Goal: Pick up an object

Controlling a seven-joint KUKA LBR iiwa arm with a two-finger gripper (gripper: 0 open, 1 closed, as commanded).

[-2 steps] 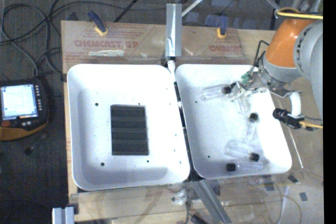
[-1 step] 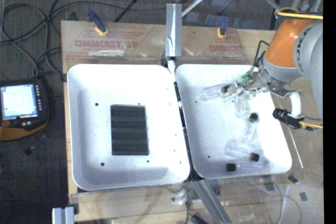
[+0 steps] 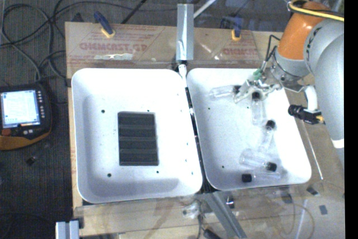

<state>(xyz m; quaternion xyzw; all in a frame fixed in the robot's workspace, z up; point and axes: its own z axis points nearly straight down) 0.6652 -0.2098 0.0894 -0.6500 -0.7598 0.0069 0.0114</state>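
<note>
Two shallow white plastic bins sit side by side on a brown board worktop [image 3: 84, 47], glossy with rounded corners. The left bin [image 3: 89, 120] carries one flat black rectangular pad [image 3: 137, 139] with ribbed bands across it, lying near the bin's middle, slightly toward its near edge.

The right bin [image 3: 221, 137] carries several clear plastic tubes with small black caps. One tube [image 3: 222, 92] lies near the bin's far edge, just left of the claw. Another tube [image 3: 258, 113] runs from under the claw toward the bin's middle, with a black cap [image 3: 270, 125] beside its lower end. A clear cluster [image 3: 258, 158] sits near the near right corner with a black cap [image 3: 271, 165] at its edge, and a separate black cap [image 3: 246, 178] rests at the near edge.

The grey arm with orange band [image 3: 299, 31] reaches in over the far right corner of the right bin. Claw [image 3: 254, 89] is low over the tubes there; its metal parts blur with the clear plastic, so cannot tell how far open it is or whether it has hold of anything.
</note>
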